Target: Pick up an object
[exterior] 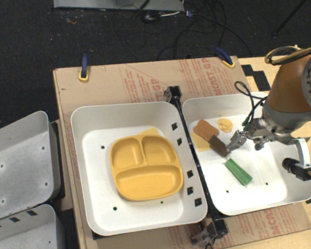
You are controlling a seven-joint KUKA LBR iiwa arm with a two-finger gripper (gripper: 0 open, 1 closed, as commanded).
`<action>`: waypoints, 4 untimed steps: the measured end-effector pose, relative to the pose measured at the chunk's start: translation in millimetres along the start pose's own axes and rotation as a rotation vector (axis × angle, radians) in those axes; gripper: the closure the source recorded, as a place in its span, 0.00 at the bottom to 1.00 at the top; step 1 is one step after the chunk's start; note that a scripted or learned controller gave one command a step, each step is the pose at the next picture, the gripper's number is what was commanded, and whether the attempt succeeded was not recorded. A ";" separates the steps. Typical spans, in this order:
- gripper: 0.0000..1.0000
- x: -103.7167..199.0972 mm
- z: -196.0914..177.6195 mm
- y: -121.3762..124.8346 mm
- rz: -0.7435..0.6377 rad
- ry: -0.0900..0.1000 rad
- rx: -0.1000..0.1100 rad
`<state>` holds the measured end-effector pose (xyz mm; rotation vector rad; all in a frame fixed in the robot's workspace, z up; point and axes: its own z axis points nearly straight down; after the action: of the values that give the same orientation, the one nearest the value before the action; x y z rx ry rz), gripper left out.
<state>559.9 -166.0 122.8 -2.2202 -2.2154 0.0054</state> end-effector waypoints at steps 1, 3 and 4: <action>1.00 0.0 -13.9 1.9 -0.001 -0.002 -0.006; 1.00 3.2 -100.0 -0.6 -0.004 -0.003 -0.010; 1.00 13.1 -152.0 -3.0 -0.006 -0.003 -0.012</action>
<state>557.8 -153.1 274.9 -2.2210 -2.2296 -0.0048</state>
